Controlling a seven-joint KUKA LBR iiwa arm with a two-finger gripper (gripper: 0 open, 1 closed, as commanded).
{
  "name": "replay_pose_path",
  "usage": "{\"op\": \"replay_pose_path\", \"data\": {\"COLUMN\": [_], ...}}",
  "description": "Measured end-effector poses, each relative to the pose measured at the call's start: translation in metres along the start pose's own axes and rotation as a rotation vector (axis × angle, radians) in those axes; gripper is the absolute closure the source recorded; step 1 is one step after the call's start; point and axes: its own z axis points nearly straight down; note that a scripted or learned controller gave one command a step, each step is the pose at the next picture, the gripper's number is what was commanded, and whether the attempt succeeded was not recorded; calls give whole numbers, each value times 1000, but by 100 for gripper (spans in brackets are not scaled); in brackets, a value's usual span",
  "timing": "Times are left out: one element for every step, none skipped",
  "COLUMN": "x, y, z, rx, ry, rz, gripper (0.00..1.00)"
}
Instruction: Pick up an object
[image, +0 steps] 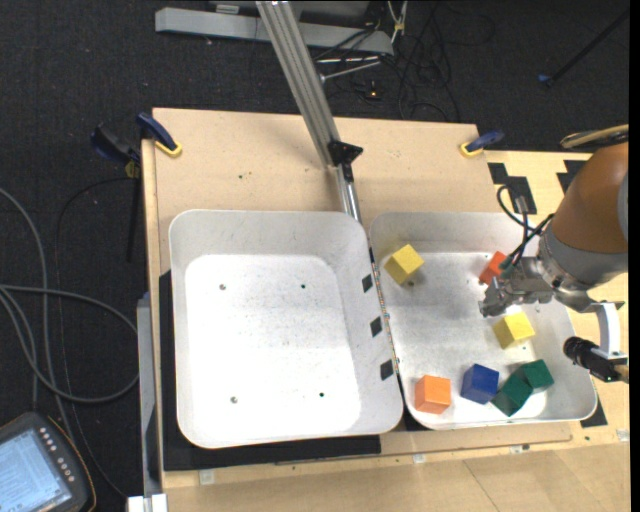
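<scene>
Gripper (497, 300) low in right bin (440, 425), just beside yellow block (515, 328). Jaw state impossible to tell.

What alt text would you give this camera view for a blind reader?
A robot arm's pincer hangs over the right bin, beside a yellow block. Orange, blue and green blocks lie nearby; the left bin sits alongside.

No text, label, brand, number or sign can be read anywhere in the view.
</scene>
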Motion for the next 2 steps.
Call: {"op": "replay_pose_path", "data": {"x": [4, 4], "y": [10, 11], "z": [-48, -71], "rx": [-4, -1], "ry": [-1, -1], "rz": [-4, -3], "gripper": [100, 100]}}
